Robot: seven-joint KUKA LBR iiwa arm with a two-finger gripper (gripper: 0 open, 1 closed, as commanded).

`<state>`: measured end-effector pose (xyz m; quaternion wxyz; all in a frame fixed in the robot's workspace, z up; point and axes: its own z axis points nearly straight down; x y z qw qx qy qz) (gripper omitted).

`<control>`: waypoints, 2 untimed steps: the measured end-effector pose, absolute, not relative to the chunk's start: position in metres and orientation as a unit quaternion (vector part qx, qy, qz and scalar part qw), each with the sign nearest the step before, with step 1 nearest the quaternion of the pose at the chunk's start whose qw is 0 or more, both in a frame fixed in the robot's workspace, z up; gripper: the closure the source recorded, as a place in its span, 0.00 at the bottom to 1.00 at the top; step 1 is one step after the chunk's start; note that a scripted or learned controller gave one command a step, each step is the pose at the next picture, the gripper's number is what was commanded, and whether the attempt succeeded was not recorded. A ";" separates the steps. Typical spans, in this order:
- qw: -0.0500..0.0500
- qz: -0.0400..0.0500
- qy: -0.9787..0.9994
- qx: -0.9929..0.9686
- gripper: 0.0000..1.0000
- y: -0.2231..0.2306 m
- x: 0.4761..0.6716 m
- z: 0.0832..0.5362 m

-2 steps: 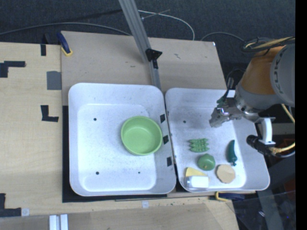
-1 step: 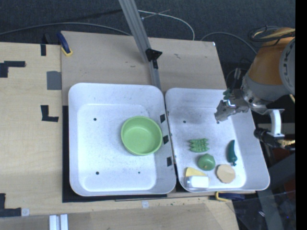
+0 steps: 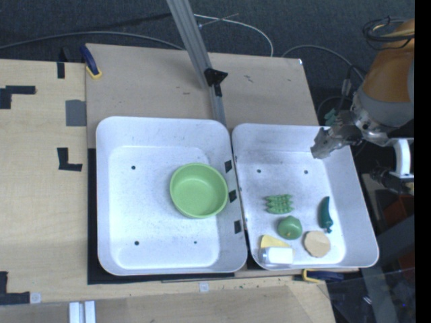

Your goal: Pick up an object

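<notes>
The things I could pick up lie in a cluster toward the near end of the right-hand shallow white bin (image 3: 350, 180): a small green ridged piece that looks like a bunch of pea pods (image 3: 279, 203), a round green toy fruit with a stub on top (image 3: 290, 227) just below it, a dark teal slender curved piece (image 3: 326, 212) near the right wall, a tan round disc like a biscuit (image 3: 316, 243) at the near right corner, and a pale yellow wedge (image 3: 269, 241) touching a white block (image 3: 278, 255) along the near wall. The left-hand white bin (image 3: 121, 147) bears one light green plastic bowl (image 3: 198, 190), sitting upright near its right side. My gripper (image 3: 327, 142) hangs over the far right corner of the right bin, well apart from the cluster and above the bare far part of the bin floor. From this angle it reads as a grey blur, and I cannot tell how it is set; nothing shows in it. My grey arm with its orange band (image 3: 390, 79) reaches in behind it from the right. As I judge it, the task is barely begun: no object is lifted, all lie resting on the bin floors, and I am not yet over any of them. What is left is nearly everything: choosing one piece, moving toward the near end, descending, closing and raising.
</notes>
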<state>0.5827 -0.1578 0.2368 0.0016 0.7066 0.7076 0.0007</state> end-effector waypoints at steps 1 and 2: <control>-0.001 0.001 0.709 0.705 1.00 -0.110 0.589 0.243; -0.001 -0.001 0.709 0.705 1.00 -0.059 0.585 0.236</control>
